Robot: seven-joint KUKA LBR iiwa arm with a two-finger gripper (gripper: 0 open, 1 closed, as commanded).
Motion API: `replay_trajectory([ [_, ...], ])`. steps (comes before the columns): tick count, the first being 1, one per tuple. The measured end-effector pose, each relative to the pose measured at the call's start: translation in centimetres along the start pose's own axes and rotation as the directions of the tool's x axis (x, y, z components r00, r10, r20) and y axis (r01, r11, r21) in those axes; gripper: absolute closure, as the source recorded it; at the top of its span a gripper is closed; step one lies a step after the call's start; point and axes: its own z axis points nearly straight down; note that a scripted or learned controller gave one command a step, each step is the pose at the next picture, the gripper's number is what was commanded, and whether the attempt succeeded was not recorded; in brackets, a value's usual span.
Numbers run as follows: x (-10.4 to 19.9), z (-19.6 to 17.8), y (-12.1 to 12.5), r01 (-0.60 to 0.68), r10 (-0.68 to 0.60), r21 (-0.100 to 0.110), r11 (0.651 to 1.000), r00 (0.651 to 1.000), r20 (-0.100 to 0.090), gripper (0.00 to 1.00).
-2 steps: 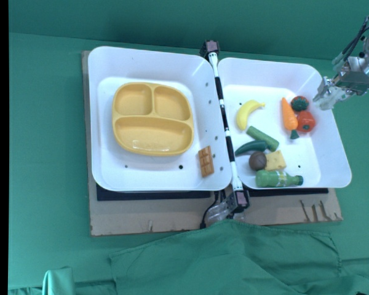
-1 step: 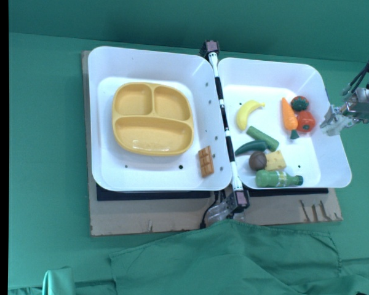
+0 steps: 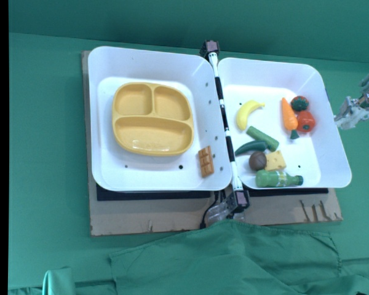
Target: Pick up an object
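Camera view showed the gripper (image 3: 350, 117) outside the right bin (image 3: 332, 165), jaw state impossible to tell; it needed centring over the carrot (image 3: 288, 115) before descending.

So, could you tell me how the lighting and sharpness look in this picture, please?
Camera view: the light is soft and even, with only faint shadows under the yellow tray and the toys; the white bins are bright but hold detail; the banana and carrot are fairly sharp, while the claw at the right edge looks slightly blurred.
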Motion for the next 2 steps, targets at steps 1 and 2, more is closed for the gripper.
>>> replay_trajectory([
  [1, -0.1, -1.0, 0.1, -0.004, 0.004, -0.003, 1.0, 1.0, 0.002, 1.0],
  [2, -0.2, -2.2, 0.2, -0.007, 0.007, -0.009, 1.0, 1.0, 0.005, 1.0],
])
